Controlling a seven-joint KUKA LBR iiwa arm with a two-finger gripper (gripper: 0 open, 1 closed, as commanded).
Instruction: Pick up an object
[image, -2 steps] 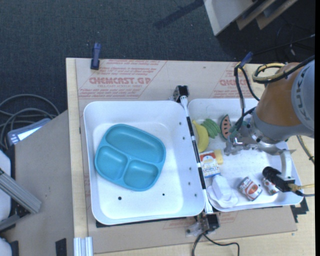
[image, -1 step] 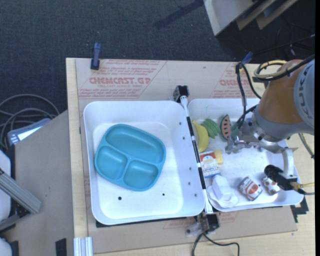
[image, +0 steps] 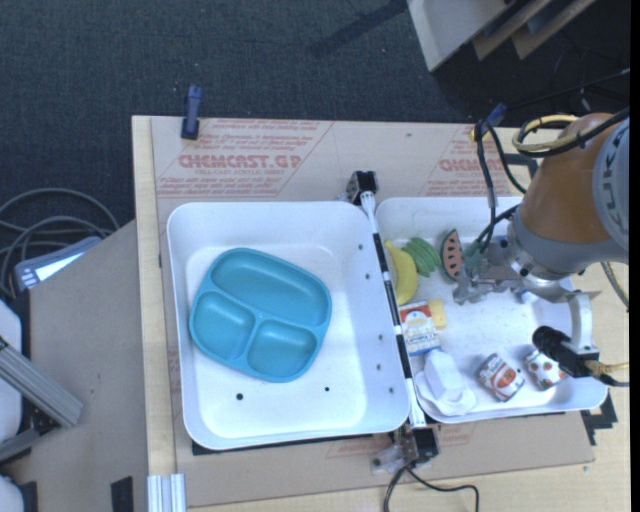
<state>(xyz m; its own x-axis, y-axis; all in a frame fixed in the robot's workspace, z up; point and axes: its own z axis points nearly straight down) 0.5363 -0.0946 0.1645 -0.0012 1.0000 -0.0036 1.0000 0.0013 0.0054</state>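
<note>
My arm reaches in from the right over the right bin, where all the pickable clutter sits. Left bin holds a blue divided tray, parked apart. My gripper hangs low by the watermelon slice, likely my target; can't tell whether it is spread or pinching. Nearby: banana, green leafy piece, small carton, white crumpled thing, two small cans
</note>
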